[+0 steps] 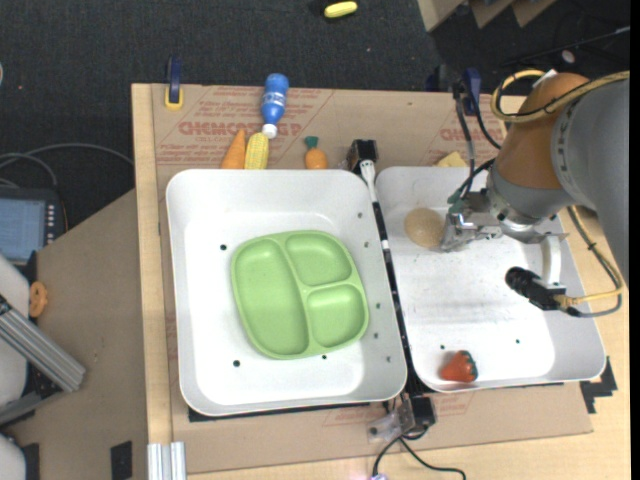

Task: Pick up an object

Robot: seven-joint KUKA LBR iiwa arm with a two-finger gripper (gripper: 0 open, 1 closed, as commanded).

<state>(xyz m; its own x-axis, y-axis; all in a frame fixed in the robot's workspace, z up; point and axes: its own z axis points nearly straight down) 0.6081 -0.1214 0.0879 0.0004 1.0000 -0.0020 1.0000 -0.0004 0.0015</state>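
One gripper (452, 230) beside tan obj (424, 228) (right bin (560, 358)).

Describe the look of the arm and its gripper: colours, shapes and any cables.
The arm is thick and rounded, grey, with a broad orange band above the wrist. Below it sits a compact metallic grey gripper. Dark and yellow cables loop around the orange section, and a black part juts out lower down with a yellow cable attached.

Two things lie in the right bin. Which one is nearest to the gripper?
The tan round object, just left of the gripper. The red object lies far off by the bin's near edge.
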